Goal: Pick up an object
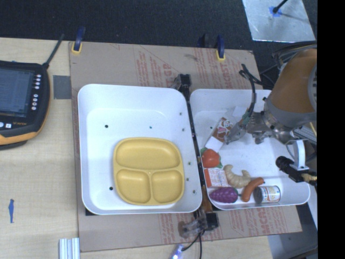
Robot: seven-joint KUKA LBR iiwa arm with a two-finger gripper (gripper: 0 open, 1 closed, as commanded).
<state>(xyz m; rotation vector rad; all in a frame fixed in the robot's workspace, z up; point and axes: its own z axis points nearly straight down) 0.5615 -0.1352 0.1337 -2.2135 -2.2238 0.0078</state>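
My gripper [234, 135] hangs low over the middle of the right bin [245, 101], reaching in from the right. Its tip sits just right of a brown and white packet [222, 128]. Below it lie a red tomato [211, 157], a red and white carton [215, 177], a beige knobbly piece [237, 175], a purple grape bunch [223, 195], an orange sausage [252, 188] and a small can [268, 193]. I see nothing held in the gripper.
The left bin [135, 104] holds a yellow three-part tray [149, 170]. A pendant with a screen [19, 101] lies at the far left of the bench. Black clamps sit between the bins at the back [184, 81] and front [202, 223].
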